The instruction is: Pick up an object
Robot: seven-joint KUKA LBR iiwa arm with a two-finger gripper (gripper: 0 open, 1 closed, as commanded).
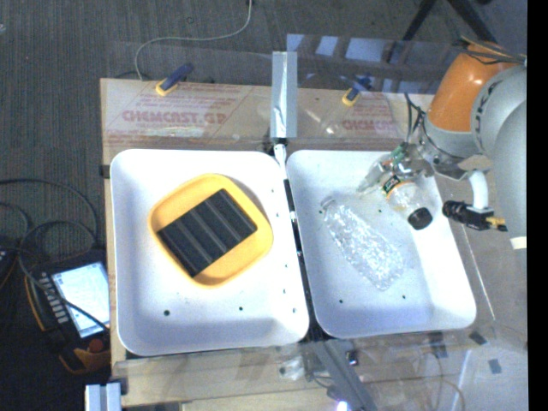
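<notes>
Two bins: left bin (pixel 128 229) has yellow tray (pixel 211 228); right bin (pixel 445 289) has clear bottle (pixel 363 243). Gripper (pixel 396 174) at right bin's far corner; can't tell finger state.

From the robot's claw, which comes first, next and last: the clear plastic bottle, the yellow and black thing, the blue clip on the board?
Measured from the gripper, at the right bin's far end in the camera view:
1. Clear plastic bottle, lying in the right bin, just below the gripper.
2. Yellow and black object, in the left bin.
3. Blue clip, on the board beyond the left bin.
</notes>
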